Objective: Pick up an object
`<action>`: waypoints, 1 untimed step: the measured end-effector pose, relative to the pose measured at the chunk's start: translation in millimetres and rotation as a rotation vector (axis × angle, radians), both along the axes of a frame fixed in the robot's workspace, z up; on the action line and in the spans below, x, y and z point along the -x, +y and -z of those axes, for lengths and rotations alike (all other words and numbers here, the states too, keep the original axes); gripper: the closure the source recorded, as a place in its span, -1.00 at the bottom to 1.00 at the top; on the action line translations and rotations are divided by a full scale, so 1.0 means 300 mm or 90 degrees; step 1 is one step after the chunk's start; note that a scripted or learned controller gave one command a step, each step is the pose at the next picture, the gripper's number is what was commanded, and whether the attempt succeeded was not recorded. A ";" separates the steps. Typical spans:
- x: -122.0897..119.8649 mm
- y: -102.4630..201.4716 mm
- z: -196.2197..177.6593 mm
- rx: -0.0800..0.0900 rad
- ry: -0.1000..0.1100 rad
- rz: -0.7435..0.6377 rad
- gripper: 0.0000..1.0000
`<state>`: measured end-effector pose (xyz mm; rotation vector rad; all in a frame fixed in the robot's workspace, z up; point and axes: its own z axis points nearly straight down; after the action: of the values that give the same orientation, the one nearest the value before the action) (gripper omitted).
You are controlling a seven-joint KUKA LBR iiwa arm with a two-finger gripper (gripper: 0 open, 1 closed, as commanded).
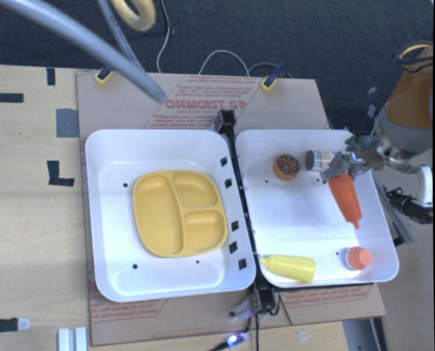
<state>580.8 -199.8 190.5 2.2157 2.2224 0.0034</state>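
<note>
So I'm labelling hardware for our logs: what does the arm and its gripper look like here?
The arm has a rounded grey body with an orange band above the wrist. Its gripper is a small dark grey metal assembly with black fittings; dark cabling hangs beside it.

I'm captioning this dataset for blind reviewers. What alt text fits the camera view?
The grey robot arm's gripper sits at the upper end of an orange carrot in the right white bin, which also holds a doughnut, a yellow cup and a small orange piece. The left white bin holds a yellow divided plate.
</note>
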 end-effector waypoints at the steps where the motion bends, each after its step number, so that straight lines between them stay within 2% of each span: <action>1: -0.002 0.002 -0.074 0.000 0.002 0.001 1.00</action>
<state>581.4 -199.1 212.6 2.2187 2.2228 0.0008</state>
